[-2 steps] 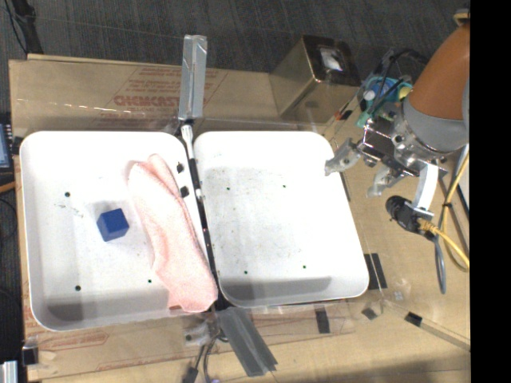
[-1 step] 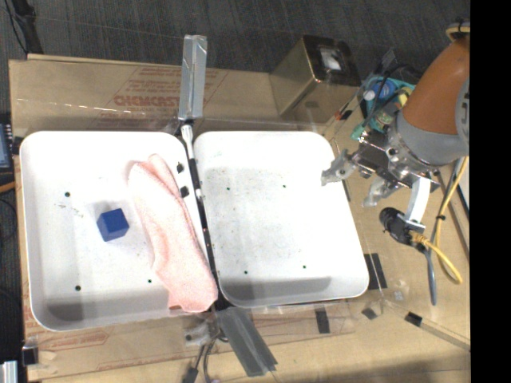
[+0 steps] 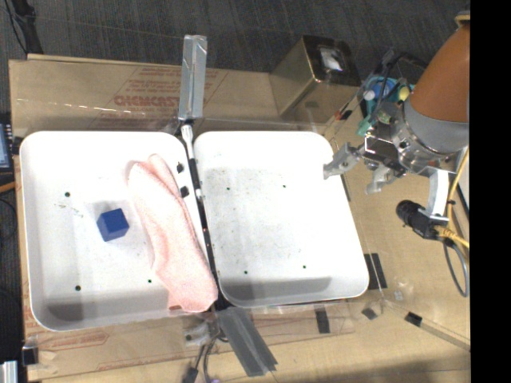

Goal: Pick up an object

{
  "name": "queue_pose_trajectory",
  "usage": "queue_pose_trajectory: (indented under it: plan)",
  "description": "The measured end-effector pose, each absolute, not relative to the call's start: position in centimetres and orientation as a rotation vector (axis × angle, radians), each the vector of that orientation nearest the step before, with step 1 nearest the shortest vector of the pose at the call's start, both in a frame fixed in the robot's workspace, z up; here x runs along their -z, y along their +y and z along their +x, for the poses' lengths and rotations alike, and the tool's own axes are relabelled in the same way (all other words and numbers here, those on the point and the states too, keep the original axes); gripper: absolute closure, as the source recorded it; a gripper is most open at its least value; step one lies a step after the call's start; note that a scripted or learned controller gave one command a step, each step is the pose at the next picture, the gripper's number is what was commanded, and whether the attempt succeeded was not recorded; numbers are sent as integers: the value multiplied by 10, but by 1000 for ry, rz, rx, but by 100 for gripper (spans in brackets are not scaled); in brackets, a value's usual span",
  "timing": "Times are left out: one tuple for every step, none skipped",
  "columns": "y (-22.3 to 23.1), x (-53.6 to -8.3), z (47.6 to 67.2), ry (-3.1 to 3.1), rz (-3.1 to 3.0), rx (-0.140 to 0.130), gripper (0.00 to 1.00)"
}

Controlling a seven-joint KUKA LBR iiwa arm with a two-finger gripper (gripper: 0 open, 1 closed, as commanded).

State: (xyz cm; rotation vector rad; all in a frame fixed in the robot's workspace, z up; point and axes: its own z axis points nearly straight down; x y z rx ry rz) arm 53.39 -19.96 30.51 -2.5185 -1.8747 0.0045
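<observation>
The end effector (image 3: 358, 172) is hovering open and empty past the right bin's (image 3: 339, 238) right rim. The cube (image 3: 112, 223) and cloth (image 3: 171, 234) are lying in the left bin (image 3: 40, 214); approach is pending, needing a long leftward reach.

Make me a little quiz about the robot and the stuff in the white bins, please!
1. True or false: the blue cube sits in the left bin.
2. What lies draped along the left bin's right side? A) a pink cloth B) a green ball C) a yellow cup
3. Fill in: the gripper hovers by the outer edge of the ____ bin.

Key:
1. True. The cube rests on the left bin's floor, apart from the cloth.
2. A. The pink cloth runs along the divider side, reaching the near rim.
3. Right. It is by the right bin, over its right rim, far from both objects.
</observation>
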Motion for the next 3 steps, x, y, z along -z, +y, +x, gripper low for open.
queue_pose_trajectory:
  plan:
    - [-202,-331,542,-1905,-2496,-3,0]
    - [-136,-345,569,-1620,-2690,-4,0]
    - [-200,-398,560,-1849,-2538,-3,0]
